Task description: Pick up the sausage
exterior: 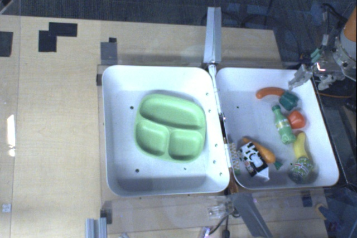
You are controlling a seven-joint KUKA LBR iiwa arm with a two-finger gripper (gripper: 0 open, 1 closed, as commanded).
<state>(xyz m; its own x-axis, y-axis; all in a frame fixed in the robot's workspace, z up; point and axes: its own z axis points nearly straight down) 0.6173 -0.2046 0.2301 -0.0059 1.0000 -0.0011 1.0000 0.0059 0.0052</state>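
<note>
Desk point(56, 136) — pale wood surface carrying two shallow white bins side by side, a metal divider post between them at the far edge.

Left bin point(120, 175) — holds one item, a green sectioned tray point(170, 127) with three compartments, lying near the bin's middle.

Right bin point(245, 92) — holds the task's thing and the clutter around it.

Arm point(346, 42) — enters from the right, its wrist over the far right corner of the right bin.

Gripper point(298, 78) — a pale tip low over the far right part of the right bin; whether it is apart or together cannot be told at this size. Nothing shows held in it.

Sausage point(270, 92) — orange-red, slightly curved, lying flat on the floor of the right bin in its far half. It sits just to the left of the gripper and a touch nearer. Long axis runs roughly left–right, the right end almost touching a teal block point(289, 101). A judgement: the grasp would want to close across that axis, near to far, and the block crowds the right end.

Smaller items, right bin — green bottle point(282, 125); red tomato-like ball point(297, 119); yellow banana point(301, 146); black-and-white carton point(254, 158); carrot-like piece point(262, 150) at the near side.
</note>
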